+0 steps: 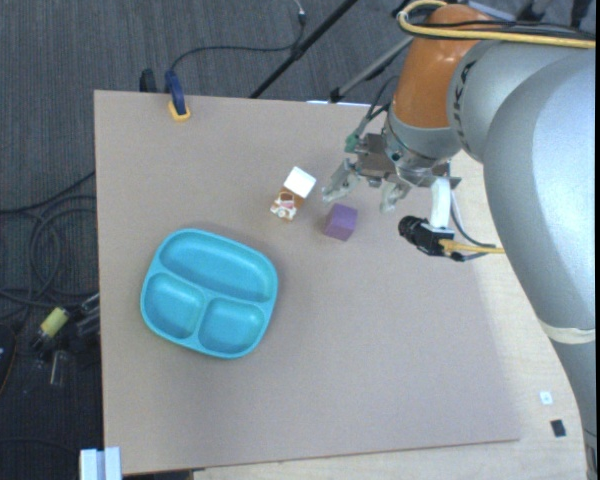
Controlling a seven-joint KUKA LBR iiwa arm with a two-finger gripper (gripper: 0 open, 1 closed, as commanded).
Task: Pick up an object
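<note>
The jaws (362, 194) are held above the bench (310, 358), spread apart, with 1 finger (336, 186) on the left and another finger (390, 198) on the right; nothing is gripped between them. A purple cube (340, 221) is seen on the bench just below and slightly left of the midpoint of the jaws, near the left finger, though contact cannot be judged. A white block (300, 182) is set to the left of the jaws, and a small brown and white object (284, 207) lies just beside it, lower and to the left. A blue tray (211, 293) with 3 compartments is placed well apart from these, toward the lower left of the bench. A blue and yellow clamp (177, 98) is fixed at the far left edge of the bench. A black cable fitting (422, 234) with yellow wiring hangs to the right of the jaws. The grey arm (540, 148) with its orange band (432, 76) occupies the right side.
</note>
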